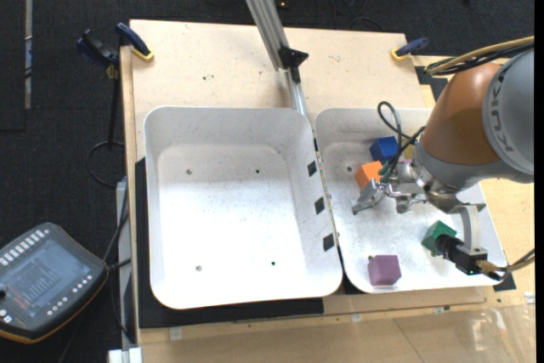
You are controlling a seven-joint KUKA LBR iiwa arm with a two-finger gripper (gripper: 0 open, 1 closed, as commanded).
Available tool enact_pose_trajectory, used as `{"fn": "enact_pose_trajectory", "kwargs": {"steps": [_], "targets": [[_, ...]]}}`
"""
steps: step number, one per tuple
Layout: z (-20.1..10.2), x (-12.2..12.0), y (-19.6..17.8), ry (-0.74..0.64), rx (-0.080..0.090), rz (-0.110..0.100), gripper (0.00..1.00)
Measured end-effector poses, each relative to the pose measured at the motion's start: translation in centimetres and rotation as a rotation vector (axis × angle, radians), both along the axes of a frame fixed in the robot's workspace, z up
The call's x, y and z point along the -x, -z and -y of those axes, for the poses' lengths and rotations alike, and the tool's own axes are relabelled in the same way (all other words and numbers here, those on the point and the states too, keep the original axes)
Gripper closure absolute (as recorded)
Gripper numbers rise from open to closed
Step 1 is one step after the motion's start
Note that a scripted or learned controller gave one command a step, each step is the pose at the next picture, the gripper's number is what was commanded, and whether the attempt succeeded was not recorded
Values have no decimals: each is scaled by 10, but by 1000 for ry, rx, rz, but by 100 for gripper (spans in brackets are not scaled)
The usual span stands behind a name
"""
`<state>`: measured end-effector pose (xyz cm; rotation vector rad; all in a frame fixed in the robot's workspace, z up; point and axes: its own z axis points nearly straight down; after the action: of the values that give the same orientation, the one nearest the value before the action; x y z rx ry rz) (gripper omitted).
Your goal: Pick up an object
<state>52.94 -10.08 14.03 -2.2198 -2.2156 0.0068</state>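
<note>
We cannot tell how the jaws stand, for the gripper (367, 201) is a small grey shape low over the middle of the right bin (340, 125), and nothing shows between them. Just beside it, toward the bin's far edge, we see an orange block (368, 174) touching a blue block (383, 149), while a purple block (384, 269) sits near the bin's near edge and a green block (439, 235) lies toward its right edge. The left bin (161, 132) adjoins it on the bench (212, 64).
</note>
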Motion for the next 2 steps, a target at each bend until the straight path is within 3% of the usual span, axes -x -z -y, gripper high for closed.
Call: {"fn": "enact_pose_trajectory", "kwargs": {"steps": [1, 2], "targets": [[0, 0, 47, -1, 1, 6, 0], [0, -1, 35, -1, 1, 9, 100]]}}
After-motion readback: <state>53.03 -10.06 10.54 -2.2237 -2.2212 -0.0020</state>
